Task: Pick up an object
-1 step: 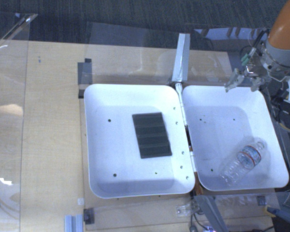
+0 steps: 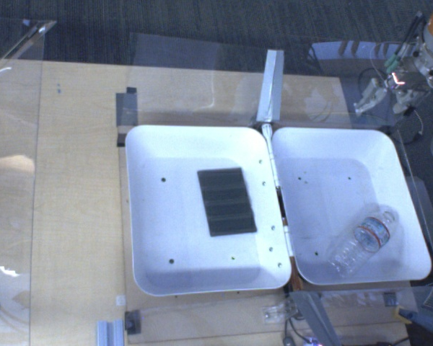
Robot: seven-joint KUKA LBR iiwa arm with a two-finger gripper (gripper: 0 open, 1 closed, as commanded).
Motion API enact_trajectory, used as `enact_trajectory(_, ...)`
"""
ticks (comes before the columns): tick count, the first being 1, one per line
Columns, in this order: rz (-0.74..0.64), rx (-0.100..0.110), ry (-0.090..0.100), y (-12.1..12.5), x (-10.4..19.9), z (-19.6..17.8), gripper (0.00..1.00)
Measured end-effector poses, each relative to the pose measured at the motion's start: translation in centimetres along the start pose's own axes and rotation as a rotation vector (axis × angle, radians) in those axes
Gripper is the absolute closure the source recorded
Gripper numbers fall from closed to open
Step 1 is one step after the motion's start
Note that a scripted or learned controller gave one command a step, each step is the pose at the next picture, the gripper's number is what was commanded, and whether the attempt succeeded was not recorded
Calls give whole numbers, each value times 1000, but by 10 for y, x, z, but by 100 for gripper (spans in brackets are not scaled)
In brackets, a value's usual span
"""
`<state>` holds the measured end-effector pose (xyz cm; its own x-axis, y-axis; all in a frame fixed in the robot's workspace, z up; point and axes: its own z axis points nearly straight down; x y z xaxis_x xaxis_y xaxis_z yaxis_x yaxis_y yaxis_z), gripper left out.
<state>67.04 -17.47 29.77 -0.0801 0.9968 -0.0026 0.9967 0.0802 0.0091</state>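
Light wooden bench (image 2: 65, 215) carrying two white bins touching side by side, left bin (image 2: 148, 265) sitting near its middle, right bin (image 2: 325, 146) lying toward its right, clear sheet (image 2: 7, 157) covering the bench's left part

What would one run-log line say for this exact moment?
gripper: above bench, past right bin's far corner | left bin: dark ridged pad | right bin: clear bottle

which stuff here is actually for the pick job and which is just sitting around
For the job:
- clear plastic bottle, lying in the right bin
- dark ridged pad, flat in the left bin
- gripper, up at the right, above the bench beyond the right bin

Just lying about:
- upright divider post between the bins
- clear plastic sheet on the bench
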Motion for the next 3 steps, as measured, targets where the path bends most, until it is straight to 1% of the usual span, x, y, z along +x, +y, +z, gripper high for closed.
enact_trajectory(1,82,6,2,-106,-9,145,0)
enact_trajectory(2,34,-3,0,-149,-15,207,0)
enact_trajectory(3,34,-3,-1,-149,-15,207,0)
